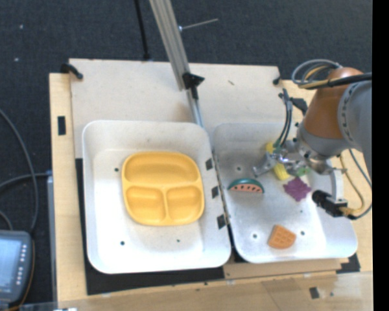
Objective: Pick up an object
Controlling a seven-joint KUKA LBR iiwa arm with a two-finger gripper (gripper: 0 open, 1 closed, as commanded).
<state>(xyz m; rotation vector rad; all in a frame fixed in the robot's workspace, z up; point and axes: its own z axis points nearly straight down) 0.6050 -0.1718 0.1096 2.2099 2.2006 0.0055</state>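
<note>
In the camera view we see the gripper (280,165) low in the right bin (246,141), beside a yellow toy (281,171), likely for a grab. We cannot tell its state. The toy's long axis runs up-down. A purple toy (297,189) lies near.

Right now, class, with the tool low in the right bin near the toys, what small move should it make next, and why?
Probably a short descent onto the small yellow toy piece. The tool sits right at it, while the purple crumpled piece, the watermelon-slice toy and the orange waffle-like wedge lie apart from it.
</note>
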